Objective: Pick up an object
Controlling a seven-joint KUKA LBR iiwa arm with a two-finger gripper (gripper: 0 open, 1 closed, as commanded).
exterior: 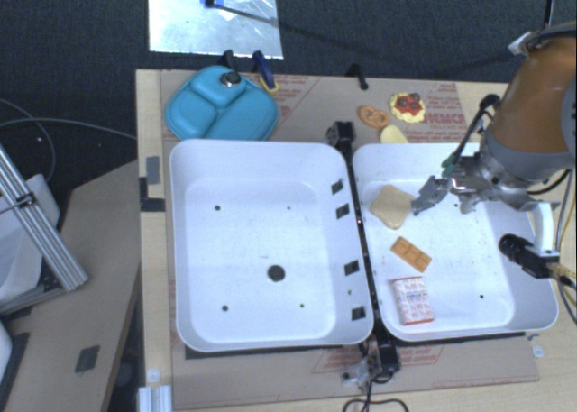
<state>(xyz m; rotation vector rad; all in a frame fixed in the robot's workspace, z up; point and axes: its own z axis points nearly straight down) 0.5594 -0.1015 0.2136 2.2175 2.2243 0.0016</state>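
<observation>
A: What lies in the right bin [532,315]?

B: Three things on its smooth white plastic floor. A pale, rounded tan slab [390,206] like a slice of bread sits toward ten o'clock. An orange waffle-patterned rectangle [410,253], flat and tilted, lies near the middle. A small boxy packet [412,299], white with red print, rests toward seven o'clock.

A: And the hand?

B: The hand [435,194], dark grey metal, hangs over the bin's upper part, just at three o'clock from the tan slab. One slim finger [425,200] points toward the slab's edge. I cannot tell how far it is spread, and nothing shows between its fingers.

A: The left bin?

B: The left bin [194,221] is a shallow, round-cornered tray with a few small dark spots and one larger dark disc [276,273] on its floor.

A: Beyond the bins?

B: On the cardboard-coloured worktop [311,99], at twelve o'clock, a glossy blue moulded tray [221,106] with rounded compartments; further right, small toy foods [394,116], one round with red topping.
</observation>
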